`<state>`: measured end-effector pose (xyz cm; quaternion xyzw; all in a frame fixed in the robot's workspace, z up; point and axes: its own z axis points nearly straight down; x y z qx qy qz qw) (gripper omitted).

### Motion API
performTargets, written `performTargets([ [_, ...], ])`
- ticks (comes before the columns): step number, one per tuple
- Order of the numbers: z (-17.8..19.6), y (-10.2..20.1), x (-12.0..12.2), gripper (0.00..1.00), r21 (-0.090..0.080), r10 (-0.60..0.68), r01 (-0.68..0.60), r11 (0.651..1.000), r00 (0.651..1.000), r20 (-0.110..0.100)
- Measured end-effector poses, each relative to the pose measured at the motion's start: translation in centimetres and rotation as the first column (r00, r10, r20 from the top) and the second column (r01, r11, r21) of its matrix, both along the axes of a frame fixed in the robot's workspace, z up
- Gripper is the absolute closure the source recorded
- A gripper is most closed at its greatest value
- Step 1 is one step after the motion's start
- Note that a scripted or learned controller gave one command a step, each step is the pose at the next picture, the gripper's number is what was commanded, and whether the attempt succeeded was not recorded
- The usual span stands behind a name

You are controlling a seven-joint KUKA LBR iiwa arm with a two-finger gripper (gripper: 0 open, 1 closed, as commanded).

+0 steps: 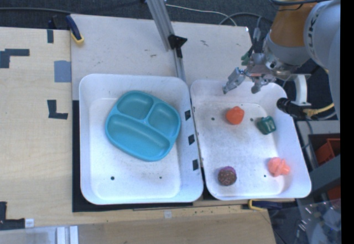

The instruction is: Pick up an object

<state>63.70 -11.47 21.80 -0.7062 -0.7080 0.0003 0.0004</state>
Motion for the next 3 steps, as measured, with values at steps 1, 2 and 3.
performTargets([
  [1,0.0,0.0,0.0,0.00,0.000,0.000,0.000,1.000,1.000,0.000],
  [2,-4.8,-0.6,0.5,0.00,-0.002,-0.001,0.001,1.000,1.000,-0.004],
  [3,-9.4,-0.4,1.0,0.00,-0.001,0.001,-0.001,1.000,1.000,-0.005],
])
